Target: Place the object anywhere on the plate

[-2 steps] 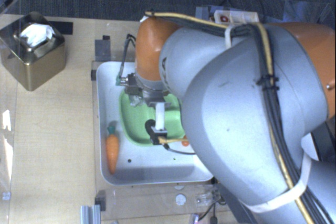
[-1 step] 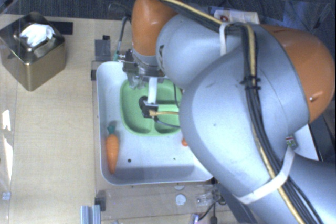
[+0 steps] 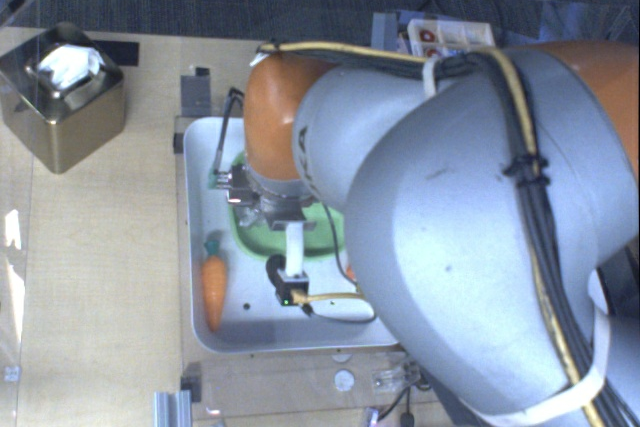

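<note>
Nearest, toward the front-left corner of the bin [image 3: 250, 330], the carrot [image 3: 213, 290] is lying lengthwise close beside the left wall, with its green tuft pointing toward the far edge; I am taking it for the task's object, since it is the one loose thing lying plainly off the plate, and it is resting apart from it; it is looking like a toy, so it is probably weighing little and staying stiff under a squeeze rather than giving; its skin is appearing smooth and its body is tapering toward the front tip, so a hold near that thin end is likely to be slipping off; the thick shoulder just below the tuft, taken across the short way, is seeming the safer place, though the wall is leaving little room on that side.

Further in, near the middle of the bin, the green plate [image 3: 243, 227] is showing as a curved edge, with the rest lying under the robot; the gripper [image 3: 272, 205] is hanging over it, to the right of the carrot and not touching it; whether it is spread or pressed together I cannot tell, as the grey arm [image 3: 450, 215] is covering it.

Farthest, at the bench's [image 3: 90, 265] far-left corner, a gold box [image 3: 65, 120] is standing well apart from the bin.
</note>
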You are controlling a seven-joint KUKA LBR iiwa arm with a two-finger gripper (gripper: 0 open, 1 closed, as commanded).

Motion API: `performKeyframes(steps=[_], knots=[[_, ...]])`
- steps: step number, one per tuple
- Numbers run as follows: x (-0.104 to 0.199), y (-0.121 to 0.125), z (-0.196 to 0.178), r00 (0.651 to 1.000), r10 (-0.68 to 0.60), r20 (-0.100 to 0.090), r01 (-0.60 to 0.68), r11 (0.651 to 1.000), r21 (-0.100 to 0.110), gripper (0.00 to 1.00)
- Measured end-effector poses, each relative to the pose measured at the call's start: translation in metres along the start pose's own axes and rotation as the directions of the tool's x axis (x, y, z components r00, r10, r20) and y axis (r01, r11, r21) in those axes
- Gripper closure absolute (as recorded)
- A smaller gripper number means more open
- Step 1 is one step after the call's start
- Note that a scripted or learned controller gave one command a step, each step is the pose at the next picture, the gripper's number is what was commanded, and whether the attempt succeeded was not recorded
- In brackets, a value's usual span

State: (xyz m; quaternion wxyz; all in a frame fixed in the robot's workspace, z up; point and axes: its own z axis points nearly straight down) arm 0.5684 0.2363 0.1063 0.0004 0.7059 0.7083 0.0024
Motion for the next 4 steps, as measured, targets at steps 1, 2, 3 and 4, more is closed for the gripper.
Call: performKeyframes(steps=[1,2,3,4], knots=[[-0.051,-0.002,-0.071,0.994,-0.109,0.001,0.109,0.994,-0.002,1.00],[-0.027,-0.019,0.004,0.983,0.184,-0.002,-0.184,0.983,-0.003,1.00],[-0.092,-0.002,-0.031,0.981,0.195,0.000,-0.195,0.981,-0.002,1.00],[-0.053,-0.013,-0.001,0.950,0.312,-0.012,-0.312,0.949,-0.038,1.00]])
